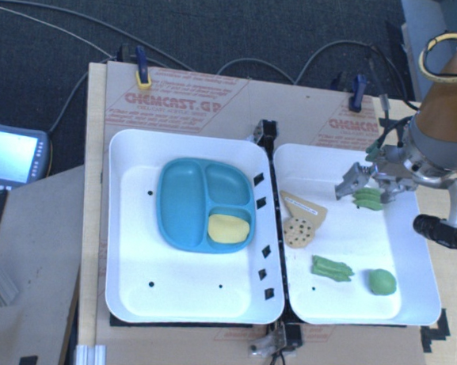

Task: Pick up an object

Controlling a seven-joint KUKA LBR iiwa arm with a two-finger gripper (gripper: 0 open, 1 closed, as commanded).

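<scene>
My gripper (371,190) hangs over the far part of the right bin (421,258), fingers spread open. A small green object (368,200) sits just under it, between the two fingers; I cannot tell whether they touch it. Nearer the front of that bin lie a green leafy piece (332,268) and a round green ball (382,282). A tan slotted spatula (301,221) rests by the bin's left wall.
The left bin (125,272) holds a blue divided plate (194,206) with a yellow lump (228,229) in its front right compartment. A black divider (266,221) runs between the bins. The arm's orange band (455,94) rises at the right.
</scene>
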